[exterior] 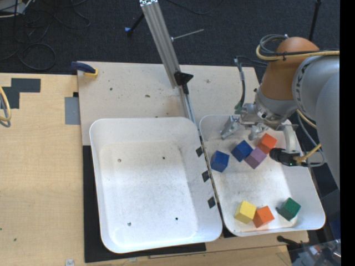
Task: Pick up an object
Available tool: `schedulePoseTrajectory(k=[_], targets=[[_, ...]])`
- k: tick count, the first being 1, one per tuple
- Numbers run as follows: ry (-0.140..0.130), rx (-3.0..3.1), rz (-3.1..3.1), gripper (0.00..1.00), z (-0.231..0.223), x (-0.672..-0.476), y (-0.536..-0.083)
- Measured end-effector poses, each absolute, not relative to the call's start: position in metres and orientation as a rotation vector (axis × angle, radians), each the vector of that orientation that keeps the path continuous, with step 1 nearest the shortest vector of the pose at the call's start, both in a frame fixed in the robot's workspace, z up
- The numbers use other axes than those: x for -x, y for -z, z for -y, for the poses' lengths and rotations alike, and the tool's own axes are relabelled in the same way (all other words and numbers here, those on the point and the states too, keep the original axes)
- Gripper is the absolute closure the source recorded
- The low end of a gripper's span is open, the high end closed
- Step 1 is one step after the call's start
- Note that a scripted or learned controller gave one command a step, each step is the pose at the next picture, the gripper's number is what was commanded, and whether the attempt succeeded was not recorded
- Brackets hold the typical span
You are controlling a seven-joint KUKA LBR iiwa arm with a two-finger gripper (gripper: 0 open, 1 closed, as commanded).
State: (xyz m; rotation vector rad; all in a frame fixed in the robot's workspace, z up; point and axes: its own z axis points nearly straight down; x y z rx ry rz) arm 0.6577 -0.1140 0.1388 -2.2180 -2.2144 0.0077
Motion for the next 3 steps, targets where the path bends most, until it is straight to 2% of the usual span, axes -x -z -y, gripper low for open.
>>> schedulePoseTrajectory(k=[1, 3], targets=[[-0.003, 2.225, 2.213, 1.0, 0.116, -0.659, -0.152], [0.003, 2.224, 2.223, 1.0, 0.117, -0.654, -0.241]])
